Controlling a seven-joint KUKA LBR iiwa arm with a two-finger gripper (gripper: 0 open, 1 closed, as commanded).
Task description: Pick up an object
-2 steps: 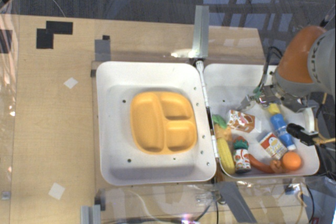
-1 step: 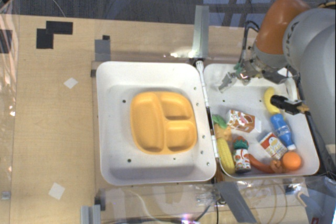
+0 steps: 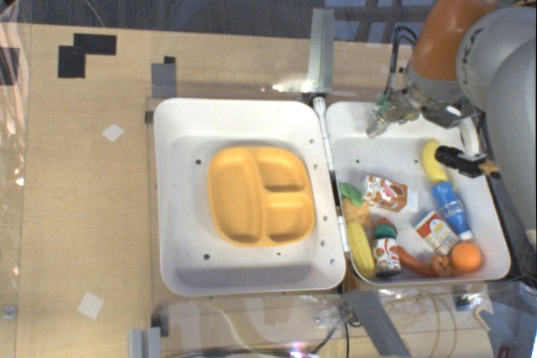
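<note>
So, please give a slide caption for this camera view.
KUKA arm's gripper hovers over right bin of toy groceries; yellow divided tray lies in left bin.

Bright even overhead light, soft shadows inside the bins (image 3: 243, 277), glare on left plastic sheet (image 3: 17, 96), arm (image 3: 495, 54) slightly blurred.

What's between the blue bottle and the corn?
In the camera view, between the blue bottle and the corn lie a red-and-white packet, a small can and a red-and-white carton.

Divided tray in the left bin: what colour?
Yellow-orange. The moulded plastic divided tray shows best in the camera view.
</note>
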